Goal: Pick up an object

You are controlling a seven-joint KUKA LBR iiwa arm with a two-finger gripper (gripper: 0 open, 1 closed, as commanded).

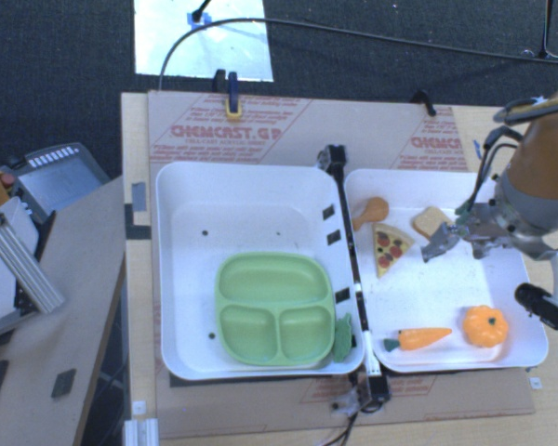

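Plastic toy food in right bin (530, 277), all smooth & glossy: pizza slice (389, 247), triangular w/ red dots; drumstick (368, 212), tan, rounded; toast piece (431, 221), tan, squarish; carrot (418, 339), orange, tapered, green tip; pumpkin (484, 326), round, orange, ribbed. Left bin (181, 249) holds green tray (274, 308), rounded rectangle, 3 compartments, w/ small green scrap at its right edge. Both bins shallow, white, rounded corners, set side by side on cardboard-topped desk (288, 128) w/ red print. Pincer (439, 245), grey metal, hangs over right bin, just right of pizza slice and just below toast piece; tip near toast's lower edge, contact hard to judge. Nothing seen between fingers; released or clenched — cannot tell at this angle. Carrot & pumpkin well apart from pincer, near bin's front wall. Drumstick close to bin's left wall, above pizza slice.
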